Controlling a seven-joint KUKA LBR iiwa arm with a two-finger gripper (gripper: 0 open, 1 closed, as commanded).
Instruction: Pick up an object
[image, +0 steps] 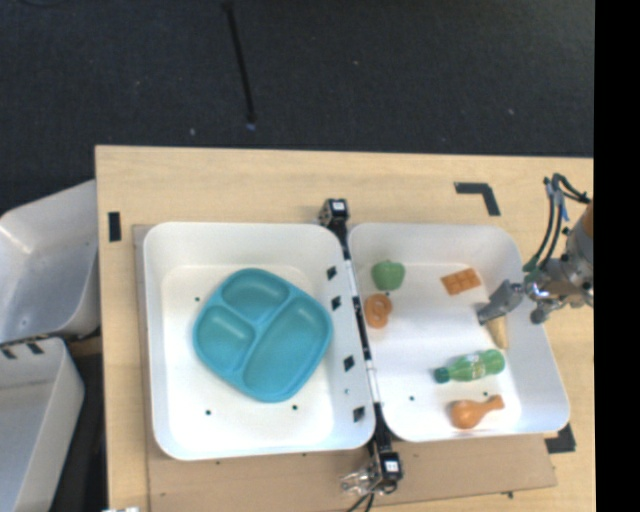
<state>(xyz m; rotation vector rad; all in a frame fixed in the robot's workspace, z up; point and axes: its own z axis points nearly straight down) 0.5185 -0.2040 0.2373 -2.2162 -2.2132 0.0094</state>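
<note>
Two white bins sit side by side on a wooden table (250, 185). The left bin (165, 400) carries a blue divided plate (262, 333), lying flat a little left of the bin's middle. The right bin (430, 250) carries the small things to pick from.

A green pepper-like toy (388, 274) lies at the far left of the right bin, close to the wall shared with the left bin. Just nearer than it, also beside that wall, is an orange round toy (377, 310); the two are near each other but apart. An orange flat block (460, 282) lies toward the far right of the bin. A green bottle (470, 367) lies on its side in the near half, its length running left to right. Nearer still, an orange gourd-shaped toy (475, 410) lies on its side close to the near wall. A pale tan piece (498, 333) lies just to the right of and beyond the bottle, right under the gripper's left grey part.

The gripper (520, 302) is over the right edge of the right bin, with the arm coming in from the right and dark cables looping above it. Two grey parts show, one pointing left over the bin floor and one toward the bin's right wall. Whether the fingers are apart or together cannot be told from this angle, and nothing is seen between them.
</note>
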